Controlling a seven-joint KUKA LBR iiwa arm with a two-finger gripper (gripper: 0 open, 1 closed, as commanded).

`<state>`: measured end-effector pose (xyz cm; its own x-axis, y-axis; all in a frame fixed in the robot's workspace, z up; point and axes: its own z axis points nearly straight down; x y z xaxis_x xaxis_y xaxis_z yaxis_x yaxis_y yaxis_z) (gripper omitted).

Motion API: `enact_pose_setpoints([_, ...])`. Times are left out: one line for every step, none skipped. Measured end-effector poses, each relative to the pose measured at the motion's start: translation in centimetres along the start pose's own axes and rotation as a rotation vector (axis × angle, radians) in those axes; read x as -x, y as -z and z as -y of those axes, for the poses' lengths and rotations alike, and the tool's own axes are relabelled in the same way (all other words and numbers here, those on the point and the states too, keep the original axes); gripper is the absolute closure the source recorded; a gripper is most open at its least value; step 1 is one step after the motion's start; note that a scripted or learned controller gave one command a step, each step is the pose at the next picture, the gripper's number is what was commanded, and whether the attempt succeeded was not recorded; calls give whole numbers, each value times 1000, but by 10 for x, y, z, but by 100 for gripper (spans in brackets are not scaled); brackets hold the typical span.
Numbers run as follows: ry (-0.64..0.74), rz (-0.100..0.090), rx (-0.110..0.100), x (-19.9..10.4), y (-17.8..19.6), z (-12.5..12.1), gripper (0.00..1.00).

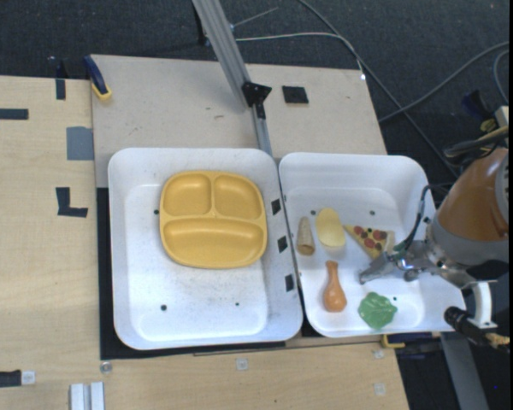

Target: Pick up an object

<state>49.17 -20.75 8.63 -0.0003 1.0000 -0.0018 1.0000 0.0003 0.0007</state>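
5 items crowd the right bin (350,167). Gripper (378,270) state: cannot tell. Risk: at 9 o'clock, pizza slice (369,238) may skid aside.

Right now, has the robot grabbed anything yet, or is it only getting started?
Nothing looks lifted yet. The hand sits low in the right bin, between the pizza slice and the green toy. The actual grab and lift are left.
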Motion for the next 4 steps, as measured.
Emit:
enact_pose_setpoints([1, 0, 4, 0, 12, -1, 100])
enact_pose_setpoints([2, -1, 1, -7, 73, 0, 100])
enact_pose_setpoints([1, -1, 2, -9, 119, 7, 100])
enact_pose_setpoints([2, 0, 4, -9, 171, 6, 100])
